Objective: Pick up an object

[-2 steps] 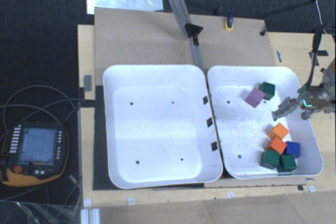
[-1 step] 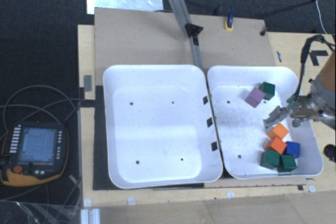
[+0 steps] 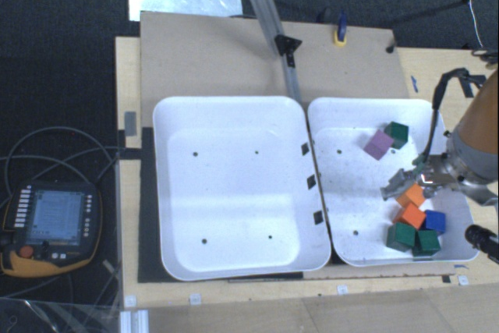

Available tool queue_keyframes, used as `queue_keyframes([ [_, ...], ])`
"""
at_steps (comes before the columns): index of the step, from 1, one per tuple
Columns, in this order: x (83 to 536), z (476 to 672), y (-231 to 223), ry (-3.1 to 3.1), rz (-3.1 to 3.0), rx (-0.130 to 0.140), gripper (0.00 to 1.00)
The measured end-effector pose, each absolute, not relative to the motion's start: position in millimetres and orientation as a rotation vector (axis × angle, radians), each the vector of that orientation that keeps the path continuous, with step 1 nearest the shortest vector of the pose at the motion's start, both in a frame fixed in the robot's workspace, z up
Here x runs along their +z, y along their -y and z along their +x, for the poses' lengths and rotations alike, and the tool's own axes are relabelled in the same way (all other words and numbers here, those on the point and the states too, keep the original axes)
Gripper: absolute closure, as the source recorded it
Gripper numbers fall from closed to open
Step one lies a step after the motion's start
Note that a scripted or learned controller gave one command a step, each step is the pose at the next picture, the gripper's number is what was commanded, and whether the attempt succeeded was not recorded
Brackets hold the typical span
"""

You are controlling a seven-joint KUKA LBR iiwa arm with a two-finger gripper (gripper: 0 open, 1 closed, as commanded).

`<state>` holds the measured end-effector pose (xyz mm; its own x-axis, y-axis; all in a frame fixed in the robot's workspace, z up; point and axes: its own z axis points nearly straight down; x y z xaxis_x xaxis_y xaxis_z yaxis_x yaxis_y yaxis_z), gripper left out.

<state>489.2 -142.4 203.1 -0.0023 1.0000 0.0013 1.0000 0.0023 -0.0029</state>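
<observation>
The right bin holds several small blocks. A purple block and a dark green block lie touching near its far side. Near the front right corner sits a cluster: two orange blocks, a blue block and two green blocks. My gripper hangs low over the right bin, just left of and above the upper orange block, reaching in from the right. I see no block in its grasp.
The left bin lies beside the right one, with a shared ridge between them. A slanted metal pole rises behind the bins. A teach pendant with cables sits off the bench at the left.
</observation>
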Motion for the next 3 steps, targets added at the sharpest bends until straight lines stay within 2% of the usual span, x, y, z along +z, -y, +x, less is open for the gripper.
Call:
queue_keyframes([
  [1, 148.4, 484.8, 151.9, 2.219, -2.218, 0.003, 0.00],
  [2, 162.3, 487.6, 151.9, 2.229, -2.219, -0.004, 1.00],
  [3, 224.4, 488.7, 159.4, 2.233, -2.223, -0.007, 1.00],
])
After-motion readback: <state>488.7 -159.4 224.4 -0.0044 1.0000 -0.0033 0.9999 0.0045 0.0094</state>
